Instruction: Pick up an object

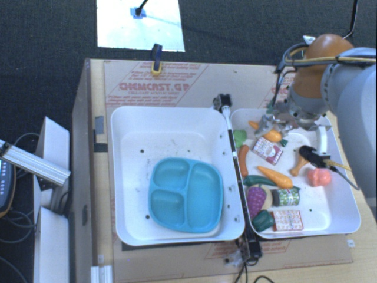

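My gripper hangs low over the far end of the right bin, with the arm reaching in from the right. Just below it lies a small orange toy food, touching or nearly touching the gripper. A red-and-white carton sits a little nearer. Further forward lie an orange carrot, a purple grape bunch, a green can and a red-and-white box. A pink toy lies at the right.
The left bin holds a blue divided plate. Along the right bin's left wall lie a green piece, a long orange piece and a dark green vegetable. A white piece stands by the far right wall.
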You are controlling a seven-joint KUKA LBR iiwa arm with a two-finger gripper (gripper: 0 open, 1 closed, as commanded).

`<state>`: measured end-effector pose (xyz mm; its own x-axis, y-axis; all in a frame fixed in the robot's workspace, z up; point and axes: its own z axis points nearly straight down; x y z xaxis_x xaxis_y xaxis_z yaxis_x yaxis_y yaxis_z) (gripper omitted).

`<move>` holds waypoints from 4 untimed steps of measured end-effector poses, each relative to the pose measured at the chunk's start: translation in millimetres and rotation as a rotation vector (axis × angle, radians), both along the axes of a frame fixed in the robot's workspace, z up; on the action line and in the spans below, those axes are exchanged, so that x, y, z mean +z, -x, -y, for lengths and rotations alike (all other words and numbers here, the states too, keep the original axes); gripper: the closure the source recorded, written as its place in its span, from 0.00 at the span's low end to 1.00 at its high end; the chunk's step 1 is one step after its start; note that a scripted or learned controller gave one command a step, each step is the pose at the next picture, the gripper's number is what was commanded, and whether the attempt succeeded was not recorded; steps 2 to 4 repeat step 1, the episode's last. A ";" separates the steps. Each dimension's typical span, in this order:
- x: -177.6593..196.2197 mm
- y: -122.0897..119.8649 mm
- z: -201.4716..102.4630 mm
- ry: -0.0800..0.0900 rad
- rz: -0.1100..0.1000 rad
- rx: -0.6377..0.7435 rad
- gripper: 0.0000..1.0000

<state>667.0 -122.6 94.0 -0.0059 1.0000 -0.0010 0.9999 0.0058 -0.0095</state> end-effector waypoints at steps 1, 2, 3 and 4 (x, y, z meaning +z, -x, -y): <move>92.3 3.4 -85.4 -0.002 0.015 -0.001 1.00; 92.3 3.4 -85.4 -0.002 0.015 -0.001 1.00; 92.3 3.4 -85.4 -0.002 0.015 -0.001 1.00; 92.3 3.4 -85.4 -0.002 0.015 -0.001 1.00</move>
